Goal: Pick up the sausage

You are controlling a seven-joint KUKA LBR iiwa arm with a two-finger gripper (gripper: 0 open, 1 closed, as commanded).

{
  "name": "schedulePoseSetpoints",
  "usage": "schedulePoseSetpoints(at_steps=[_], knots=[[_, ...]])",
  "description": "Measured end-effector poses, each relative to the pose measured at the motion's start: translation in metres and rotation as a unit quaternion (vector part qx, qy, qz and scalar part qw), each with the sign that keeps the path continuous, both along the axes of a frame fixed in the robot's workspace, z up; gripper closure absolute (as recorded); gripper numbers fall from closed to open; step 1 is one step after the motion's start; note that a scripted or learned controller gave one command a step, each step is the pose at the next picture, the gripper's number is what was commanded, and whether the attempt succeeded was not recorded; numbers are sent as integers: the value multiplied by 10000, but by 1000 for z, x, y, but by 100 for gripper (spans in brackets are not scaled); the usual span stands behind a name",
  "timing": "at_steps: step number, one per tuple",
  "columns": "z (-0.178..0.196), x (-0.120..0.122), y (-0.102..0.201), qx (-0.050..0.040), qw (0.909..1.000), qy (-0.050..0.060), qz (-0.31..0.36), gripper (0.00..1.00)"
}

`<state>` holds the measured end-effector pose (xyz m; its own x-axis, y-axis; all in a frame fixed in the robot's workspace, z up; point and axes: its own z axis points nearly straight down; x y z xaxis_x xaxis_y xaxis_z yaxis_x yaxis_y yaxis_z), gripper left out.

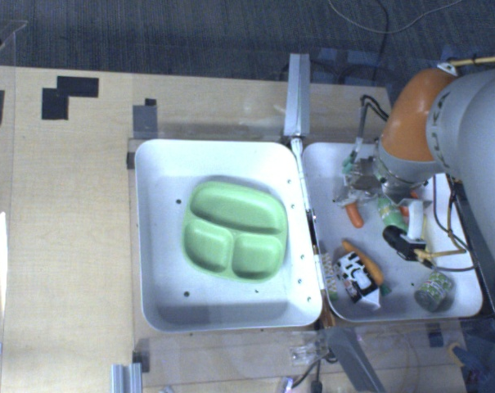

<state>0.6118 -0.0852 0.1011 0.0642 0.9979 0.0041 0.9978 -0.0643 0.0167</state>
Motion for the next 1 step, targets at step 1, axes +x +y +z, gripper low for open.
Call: schedulePoseSetpoints(at_steps=[1], knots=[[85,20,86,-24,9928,52,1196,100]])
